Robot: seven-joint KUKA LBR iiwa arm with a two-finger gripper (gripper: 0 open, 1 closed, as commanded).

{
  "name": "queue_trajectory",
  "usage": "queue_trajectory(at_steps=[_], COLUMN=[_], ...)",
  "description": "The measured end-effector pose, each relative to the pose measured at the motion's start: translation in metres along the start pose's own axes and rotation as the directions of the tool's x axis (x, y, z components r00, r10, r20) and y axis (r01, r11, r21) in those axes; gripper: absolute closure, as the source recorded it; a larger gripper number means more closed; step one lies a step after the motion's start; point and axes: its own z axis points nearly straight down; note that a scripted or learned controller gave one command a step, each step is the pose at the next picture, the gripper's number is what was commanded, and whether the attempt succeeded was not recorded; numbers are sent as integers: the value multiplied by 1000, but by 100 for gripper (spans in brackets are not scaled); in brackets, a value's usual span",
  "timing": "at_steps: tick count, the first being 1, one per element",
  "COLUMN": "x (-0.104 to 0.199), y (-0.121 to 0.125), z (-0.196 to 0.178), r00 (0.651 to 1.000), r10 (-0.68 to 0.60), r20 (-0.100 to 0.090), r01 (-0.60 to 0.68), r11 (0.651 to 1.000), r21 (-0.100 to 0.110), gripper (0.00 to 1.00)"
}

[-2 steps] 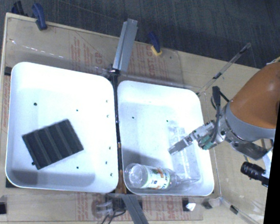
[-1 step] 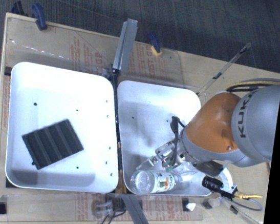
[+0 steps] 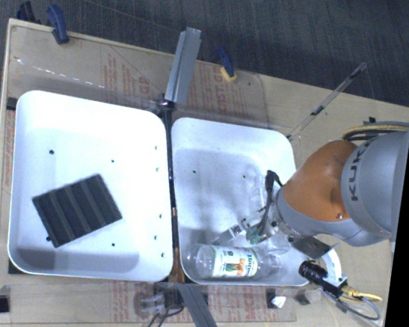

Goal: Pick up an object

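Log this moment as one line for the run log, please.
arm: over right bin | hand: low, just above clear bottle | bottle: lying on bin floor, near front wall | left bin: dark ridged panel

- I see two white bins: the left bin and the right bin.
- In the left one lies a dark grey ribbed panel, striped with parallel grooves.
- The clear plastic bottle carries a white label with green and orange print.
- My arm is grey with an orange band.
- The bench is pale tan with faint red lettering.
- Blue clamps sit on its far edge.
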Motion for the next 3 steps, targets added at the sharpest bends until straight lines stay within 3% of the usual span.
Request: queue_trajectory(at_steps=[1, 2, 3], x=[-1, 79, 79], y=[-8, 31, 32], z=[-70, -9, -18], r00=[948, 974, 975], r10=[317, 228, 224], r20=[0, 8, 3], r01=[-317, -228, -223], r11=[948, 974, 975], r21=[1, -2, -1], gripper=[0, 0, 100])
